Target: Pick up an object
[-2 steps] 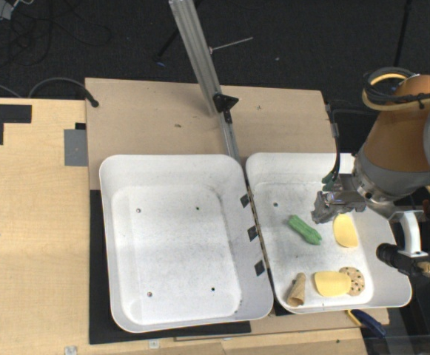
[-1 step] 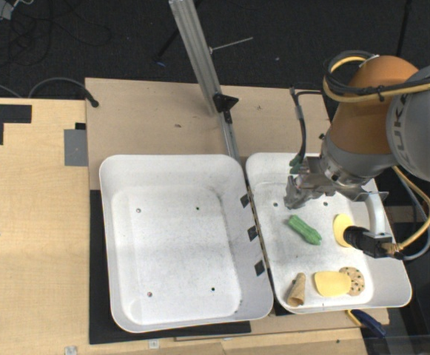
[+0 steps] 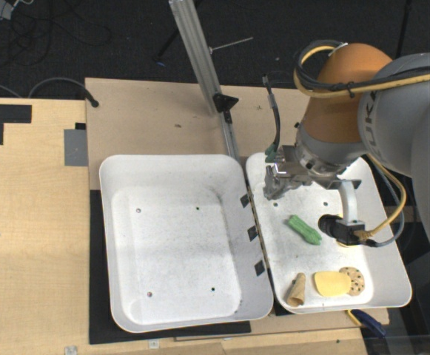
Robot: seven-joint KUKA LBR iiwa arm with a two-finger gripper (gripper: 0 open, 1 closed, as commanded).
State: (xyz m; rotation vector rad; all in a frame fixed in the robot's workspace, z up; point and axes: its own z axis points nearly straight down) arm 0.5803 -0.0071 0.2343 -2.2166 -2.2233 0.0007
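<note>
Claw (image 3: 272,187) state hard to tell, hanging off the green piece (image 3: 304,228), so a straight drop likely grabs nothing.

one fixed camera above the bench (image 3: 170,117), looking down aslant on both bins (image 3: 126,176).

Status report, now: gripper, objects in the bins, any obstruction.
Gripper low over right bin, upper left corner, nothing seen between fingers. Green piece, yellow piece, cookie, cone lie untouched. Nothing blocking them.
</note>
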